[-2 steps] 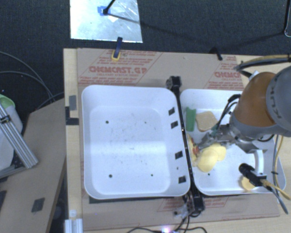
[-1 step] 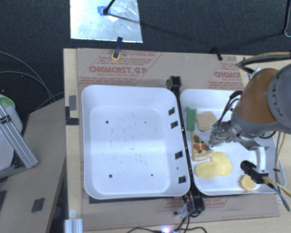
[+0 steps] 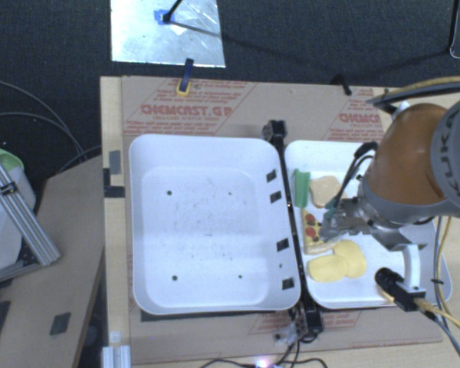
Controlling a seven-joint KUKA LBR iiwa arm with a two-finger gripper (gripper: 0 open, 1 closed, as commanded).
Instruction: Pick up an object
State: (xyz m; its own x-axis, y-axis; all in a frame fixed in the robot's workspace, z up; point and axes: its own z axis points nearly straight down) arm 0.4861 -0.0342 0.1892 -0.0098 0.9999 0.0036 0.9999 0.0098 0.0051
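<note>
Seen from above, at a slant: in the right shallow white plastic bin (image 3: 414,296), several small flat toy food pieces. Nearest the gripper, a small flat piece with red and yellow spots, like a pizza slice (image 3: 313,231), lying on the bin floor close to the bin's left wall. Just below it, a pale yellow, rounded flat piece like potato chips (image 3: 337,264). Above, a beige piece shaped like a slice of bread (image 3: 323,189), and beside that a narrow green upright strip (image 3: 300,188) against the left wall.

Grey two-finger gripper (image 3: 331,225) low inside the right bin, directly over the right edge of the spotted piece, between the beige piece and the yellow piece. Cannot tell how wide it stands, nor whether anything is gripped: too dark and blurred there. Above it, the large orange band of the arm (image 3: 406,156), covering the middle of the right bin.

Left shallow white plastic bin (image 3: 207,225) beside it, both resting on a brown cardboard sheet with red print (image 3: 188,107).
</note>
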